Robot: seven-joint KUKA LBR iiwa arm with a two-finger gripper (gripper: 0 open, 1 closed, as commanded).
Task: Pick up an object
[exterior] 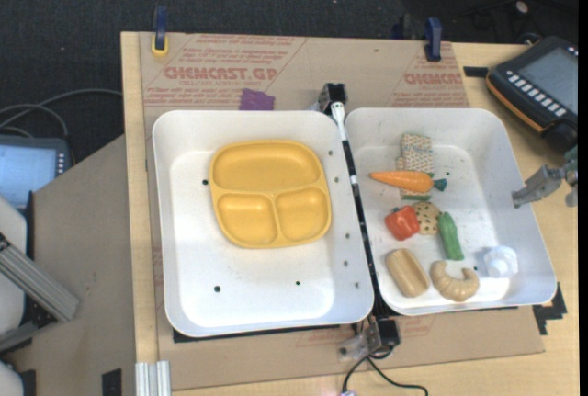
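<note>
Lower right of frame, right bin (514, 155) holds croissant (455, 280), bun (405, 272), green pepper (449, 235), red pepper (401, 221), then carrot (402, 181) higher up; left bin (175, 201) holds yellow tray (270, 192); tool (537, 187) at right edge, grip state can't tell.

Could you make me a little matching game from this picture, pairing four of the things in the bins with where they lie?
Things:
1. yellow divided plate
2. carrot
3. croissant
4. green pepper

Places:
A. near the front edge of the right bin, beside the bread roll
B. alone in the left bin
C. upper middle of the right bin, just below the checkered block
D. right of the red pepper, lying lengthwise toward the front

Pairs: 1-B, 2-C, 3-A, 4-D
</note>
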